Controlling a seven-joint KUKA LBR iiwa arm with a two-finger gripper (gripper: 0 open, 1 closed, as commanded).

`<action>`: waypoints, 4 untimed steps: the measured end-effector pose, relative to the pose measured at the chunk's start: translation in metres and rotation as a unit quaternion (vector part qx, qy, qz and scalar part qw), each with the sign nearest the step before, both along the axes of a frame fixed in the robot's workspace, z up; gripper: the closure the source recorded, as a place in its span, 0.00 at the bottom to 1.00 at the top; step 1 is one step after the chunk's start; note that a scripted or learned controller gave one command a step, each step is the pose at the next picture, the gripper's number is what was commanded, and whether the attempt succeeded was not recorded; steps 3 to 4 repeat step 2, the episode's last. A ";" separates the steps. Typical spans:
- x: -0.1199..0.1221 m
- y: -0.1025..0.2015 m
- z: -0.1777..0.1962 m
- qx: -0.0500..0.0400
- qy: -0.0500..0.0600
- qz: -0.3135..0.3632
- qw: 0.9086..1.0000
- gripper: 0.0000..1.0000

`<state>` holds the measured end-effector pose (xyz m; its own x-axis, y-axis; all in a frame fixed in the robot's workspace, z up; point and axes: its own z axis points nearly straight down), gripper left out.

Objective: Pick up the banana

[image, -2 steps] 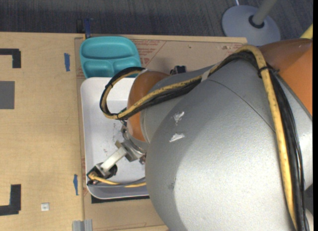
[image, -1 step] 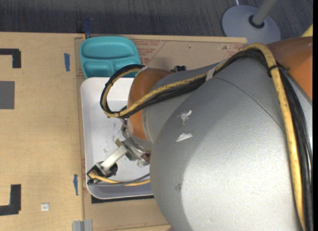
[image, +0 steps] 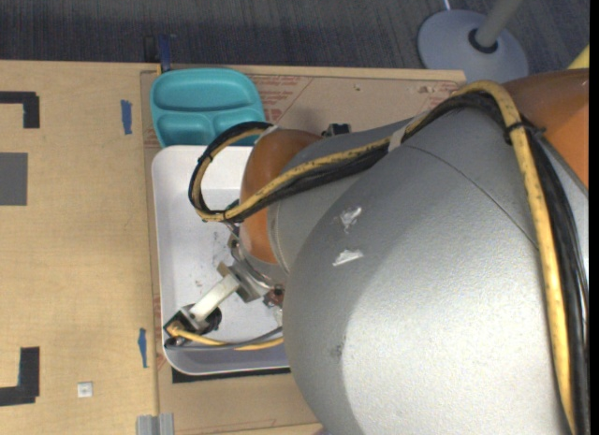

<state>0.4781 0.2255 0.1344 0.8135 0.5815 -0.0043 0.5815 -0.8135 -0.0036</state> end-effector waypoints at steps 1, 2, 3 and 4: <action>0.000 0.001 0.010 0.000 0.000 0.003 1.000 1.00; 0.000 0.001 0.010 0.000 0.001 0.003 1.000 0.00; 0.000 0.001 0.010 0.000 0.001 0.003 1.000 0.00; 0.000 0.001 0.010 0.000 0.001 0.003 1.000 0.00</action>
